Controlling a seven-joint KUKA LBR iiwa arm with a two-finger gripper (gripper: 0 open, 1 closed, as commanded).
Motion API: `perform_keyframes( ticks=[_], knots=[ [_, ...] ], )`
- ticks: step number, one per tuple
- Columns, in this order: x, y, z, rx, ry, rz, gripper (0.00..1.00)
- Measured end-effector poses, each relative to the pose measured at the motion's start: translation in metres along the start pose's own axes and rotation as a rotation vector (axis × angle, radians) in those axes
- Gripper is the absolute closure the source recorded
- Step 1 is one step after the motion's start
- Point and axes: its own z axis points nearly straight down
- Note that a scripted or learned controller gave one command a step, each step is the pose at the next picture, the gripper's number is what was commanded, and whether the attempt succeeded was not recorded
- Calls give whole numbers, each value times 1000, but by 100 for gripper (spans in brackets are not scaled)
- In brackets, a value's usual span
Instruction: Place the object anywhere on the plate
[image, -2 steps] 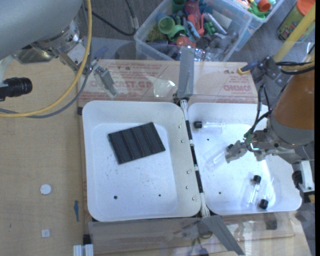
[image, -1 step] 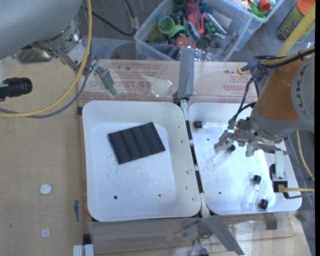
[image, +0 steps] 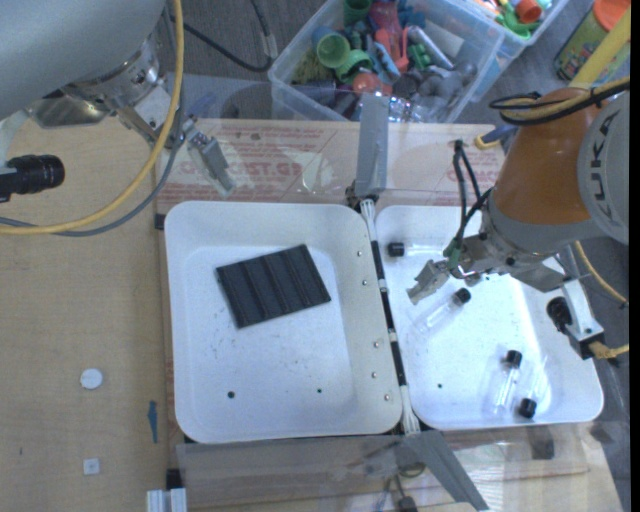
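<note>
A dark grey ribbed plate (image: 273, 284) lies flat in the left bin (image: 200, 400), towards its back left. Several small clear vials with black caps lie in the right bin (image: 575, 405): one (image: 443, 309) just below the gripper, two (image: 508, 372) (image: 524, 402) near the front right, and a lone black cap (image: 396, 249) at the back left. My gripper (image: 432, 283) hangs low over the left half of the right bin, right above the nearest vial. I see nothing held in it.
A grey divider (image: 385, 310) separates the two bins. A clear tub of colourful toys (image: 400, 50) stands behind them. Yellow and black cables (image: 120, 200) run over the bench at the back left. A black part on a cable (image: 562, 315) hangs beside the arm.
</note>
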Motion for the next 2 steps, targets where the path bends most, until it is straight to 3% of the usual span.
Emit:
perform_keyframes(
  ticks=[2],
  knots=[
    [0,0,0,0,0,0,0]
  ],
)
